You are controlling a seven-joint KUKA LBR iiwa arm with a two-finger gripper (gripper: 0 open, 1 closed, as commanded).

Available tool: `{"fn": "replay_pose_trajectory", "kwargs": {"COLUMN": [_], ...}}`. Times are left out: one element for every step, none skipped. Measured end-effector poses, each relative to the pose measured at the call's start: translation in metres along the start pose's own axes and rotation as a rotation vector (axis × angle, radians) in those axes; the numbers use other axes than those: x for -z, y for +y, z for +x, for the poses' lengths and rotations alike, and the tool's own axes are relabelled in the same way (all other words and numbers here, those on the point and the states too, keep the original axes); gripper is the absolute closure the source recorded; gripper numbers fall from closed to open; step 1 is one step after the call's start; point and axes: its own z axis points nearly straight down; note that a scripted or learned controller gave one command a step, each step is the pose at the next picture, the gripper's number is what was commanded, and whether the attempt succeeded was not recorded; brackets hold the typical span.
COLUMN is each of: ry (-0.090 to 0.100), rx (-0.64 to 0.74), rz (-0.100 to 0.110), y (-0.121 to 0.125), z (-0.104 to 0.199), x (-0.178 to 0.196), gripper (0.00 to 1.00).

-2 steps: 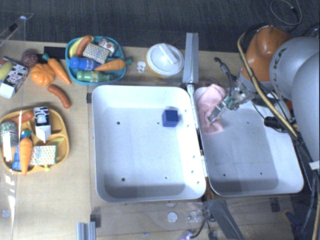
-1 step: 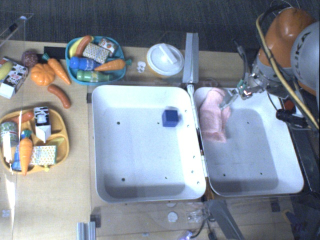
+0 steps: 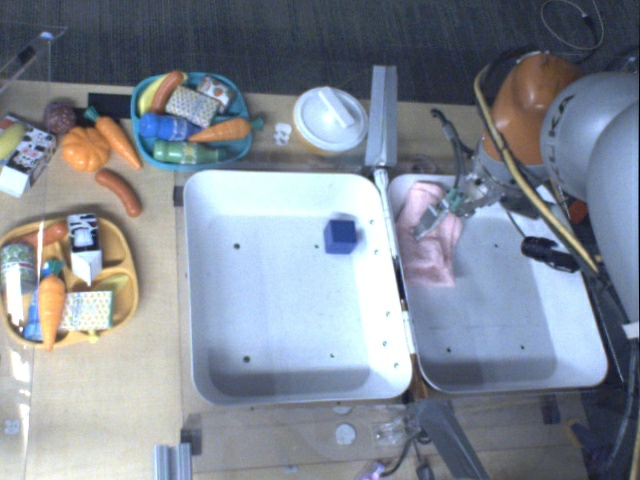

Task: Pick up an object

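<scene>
Over the right bin, the gripper meets the pink cloth, likely for grasping. Whether its fingers are open or closed, I cannot tell.

2 white bins — 1 blue cube, 1 pink cloth.

Gripper over pink cloth, blue cube in left bin

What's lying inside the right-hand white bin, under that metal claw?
A crumpled pink cloth lies at the left end of the right bin. The gripper sits over the cloth's top, hiding what is directly beneath it.
</scene>
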Motion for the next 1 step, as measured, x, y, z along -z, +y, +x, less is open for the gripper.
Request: {"fn": "replay_pose_trajectory", "kwargs": {"ry": [0.014], "rx": [0.038], "rz": [0.017], "y": [0.0047], "z": [-0.0083], "x": [-0.0038], "gripper": [0.0]}}
